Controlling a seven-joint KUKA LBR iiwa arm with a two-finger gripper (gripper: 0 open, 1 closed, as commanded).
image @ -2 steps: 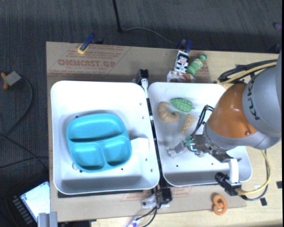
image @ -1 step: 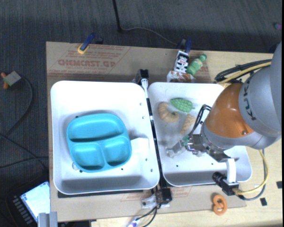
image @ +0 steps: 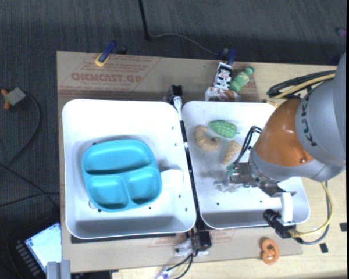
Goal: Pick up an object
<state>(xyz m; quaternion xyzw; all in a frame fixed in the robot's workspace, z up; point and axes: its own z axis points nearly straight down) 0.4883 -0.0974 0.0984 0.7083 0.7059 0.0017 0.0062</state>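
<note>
The right bin (image: pixel 291 211) holds 3 small food toys near its far end: a tan ring-shaped pastry (image: pixel 206 137), a green ridged piece (image: pixel 223 128) just behind it, and a tan bread-like piece (image: pixel 231 151). The bread piece is nearest the gripper (image: pixel 237 176); it lies just up and slightly left of it in the camera view, with its long axis running at a slant from lower left to upper right. It looks pale brown, oblong and smooth, resting flat on the white floor. The pastry and the green piece touch or nearly touch, and sit a little farther left.

The gripper is low over the bin floor below the bread piece, and I cannot tell its opening or whether it has hold of anything, since the orange wrist and grey arm (image: pixel 326 127) cover most of it.

My guess is a short move toward the far end would bring it over the bread piece.

The left bin (image: pixel 75 156) holds a blue tray (image: pixel 122 174) with 3 compartments
</note>
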